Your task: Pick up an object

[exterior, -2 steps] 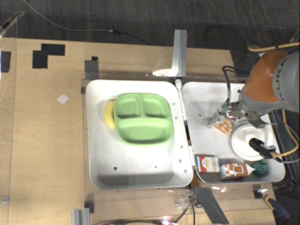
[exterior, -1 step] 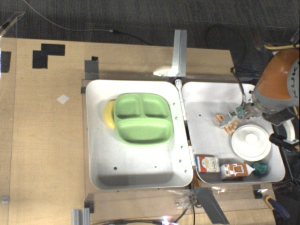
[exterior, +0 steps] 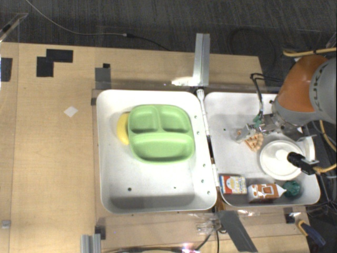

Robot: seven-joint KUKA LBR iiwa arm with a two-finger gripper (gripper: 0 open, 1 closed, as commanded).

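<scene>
gripper low in right bin; I can't tell its opening, nothing seen held | waffle just below-left of it, tan, gridded, flat on bin floor, nearest target | white bowl beside waffle; cartons along front wall | green tray over banana, left bin, well apart

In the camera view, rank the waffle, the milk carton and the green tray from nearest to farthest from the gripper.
Gripper sits in the right bin.
1. Waffle: just below the gripper, right bin.
2. Milk carton: front edge of the right bin.
3. Green tray: left bin, beyond the divider.
</scene>
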